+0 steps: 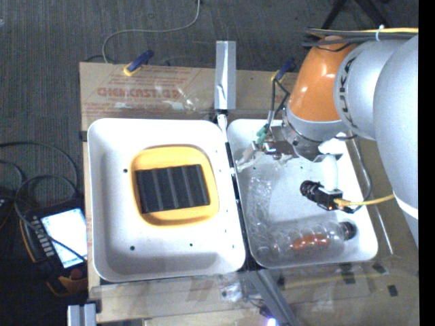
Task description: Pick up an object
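My gripper (266, 145) hangs over the far left corner of the right bin (367, 244), below the arm's orange band (319, 87). A small green and white scrap (260, 136) shows right by it; whether it is held is unclear. A clear plastic bottle (309, 240) with a reddish label and a dark cap lies on its side along the bin's near wall. A crumpled clear plastic piece (258, 194) lies in the left part of that bin, just below the gripper. In the left bin (102, 182) rests a yellow-rimmed object with a black ridged top (175, 185).
A metal post (225, 73) stands behind the divide between the bins. Cardboard (136, 94) lies under the far edge. A black fitting with a yellow cable (319, 192) hangs off the arm over the right bin. A lit device (61, 233) sits on the floor at left.
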You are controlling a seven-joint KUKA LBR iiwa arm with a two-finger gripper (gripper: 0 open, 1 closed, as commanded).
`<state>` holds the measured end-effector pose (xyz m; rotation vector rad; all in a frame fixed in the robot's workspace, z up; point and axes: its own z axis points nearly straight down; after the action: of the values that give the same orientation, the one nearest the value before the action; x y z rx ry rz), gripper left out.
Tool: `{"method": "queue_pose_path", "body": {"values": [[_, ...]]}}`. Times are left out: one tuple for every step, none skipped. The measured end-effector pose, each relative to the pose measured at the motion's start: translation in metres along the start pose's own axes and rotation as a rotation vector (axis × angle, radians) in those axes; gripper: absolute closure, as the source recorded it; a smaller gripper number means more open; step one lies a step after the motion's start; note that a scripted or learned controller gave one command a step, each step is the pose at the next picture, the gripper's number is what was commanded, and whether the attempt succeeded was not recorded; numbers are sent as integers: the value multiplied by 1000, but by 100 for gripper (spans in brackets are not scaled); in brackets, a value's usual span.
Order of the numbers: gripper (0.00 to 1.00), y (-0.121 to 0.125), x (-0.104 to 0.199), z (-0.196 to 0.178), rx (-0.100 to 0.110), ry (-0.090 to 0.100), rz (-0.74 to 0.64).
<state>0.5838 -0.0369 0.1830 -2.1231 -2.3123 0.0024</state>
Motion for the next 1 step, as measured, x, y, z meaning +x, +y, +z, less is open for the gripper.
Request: {"method": "queue_pose_path", "body": {"values": [[0,-13,-66,65,1,-3,78]]}}
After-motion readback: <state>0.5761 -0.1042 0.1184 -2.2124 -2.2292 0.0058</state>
